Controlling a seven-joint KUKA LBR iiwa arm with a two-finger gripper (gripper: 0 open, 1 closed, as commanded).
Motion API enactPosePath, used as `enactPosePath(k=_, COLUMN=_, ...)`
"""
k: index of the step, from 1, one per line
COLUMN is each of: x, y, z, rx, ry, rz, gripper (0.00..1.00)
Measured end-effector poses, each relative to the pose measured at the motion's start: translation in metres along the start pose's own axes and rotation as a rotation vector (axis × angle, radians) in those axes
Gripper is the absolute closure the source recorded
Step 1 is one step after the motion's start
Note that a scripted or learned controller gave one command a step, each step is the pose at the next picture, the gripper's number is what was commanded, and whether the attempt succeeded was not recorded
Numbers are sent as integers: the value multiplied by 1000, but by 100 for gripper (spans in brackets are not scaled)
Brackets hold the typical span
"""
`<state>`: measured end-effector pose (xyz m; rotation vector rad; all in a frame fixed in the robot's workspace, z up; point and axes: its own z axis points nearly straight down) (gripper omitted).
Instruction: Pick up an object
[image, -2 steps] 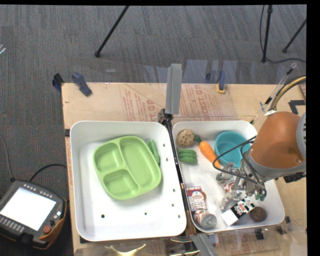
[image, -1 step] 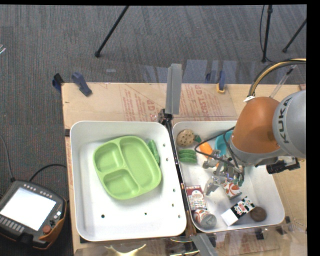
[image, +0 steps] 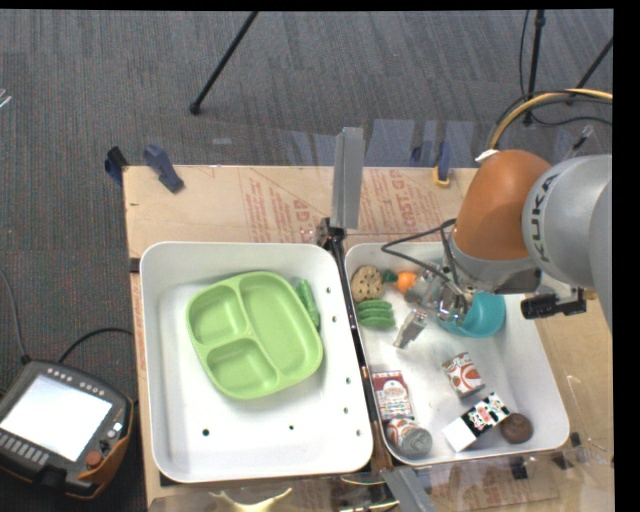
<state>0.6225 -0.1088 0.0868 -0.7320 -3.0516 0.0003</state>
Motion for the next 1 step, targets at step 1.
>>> enactPosePath(k=1, x=67, y=-34, z=0, rx=-1, ry=-1, rz=34, gripper=0)
